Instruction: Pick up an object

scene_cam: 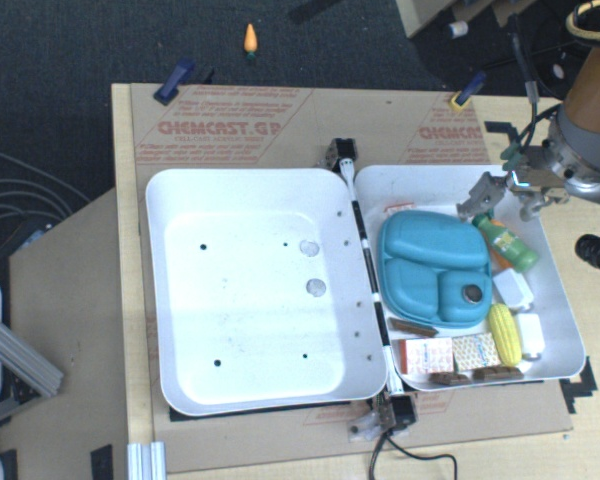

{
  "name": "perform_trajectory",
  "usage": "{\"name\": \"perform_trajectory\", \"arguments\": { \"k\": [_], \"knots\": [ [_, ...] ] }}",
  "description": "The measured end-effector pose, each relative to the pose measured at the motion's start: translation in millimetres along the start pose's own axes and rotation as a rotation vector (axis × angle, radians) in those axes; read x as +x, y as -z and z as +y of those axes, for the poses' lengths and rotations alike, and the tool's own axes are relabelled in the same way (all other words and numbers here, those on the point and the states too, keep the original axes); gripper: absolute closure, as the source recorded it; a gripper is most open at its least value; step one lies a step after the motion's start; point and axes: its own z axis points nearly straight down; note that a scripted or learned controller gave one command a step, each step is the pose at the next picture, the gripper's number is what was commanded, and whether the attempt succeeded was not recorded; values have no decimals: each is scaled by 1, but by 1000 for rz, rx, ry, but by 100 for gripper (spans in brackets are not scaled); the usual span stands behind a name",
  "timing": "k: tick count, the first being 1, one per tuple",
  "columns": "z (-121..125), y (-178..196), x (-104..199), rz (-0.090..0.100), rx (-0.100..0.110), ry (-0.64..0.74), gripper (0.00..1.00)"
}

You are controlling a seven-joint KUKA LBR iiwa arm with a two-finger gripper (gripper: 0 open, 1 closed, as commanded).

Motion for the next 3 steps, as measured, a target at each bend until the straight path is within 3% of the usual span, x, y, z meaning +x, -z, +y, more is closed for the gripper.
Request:
{"name": "perform_trajectory", "arguments": {
  "k": [1,2,3],
  "knots": [
    [18,-118,-69,-1,0,-1,0],
    [105,-184,-89,17,6,5,0],
    [106,-173,-92,3,-2,5,100]
  ]
}}
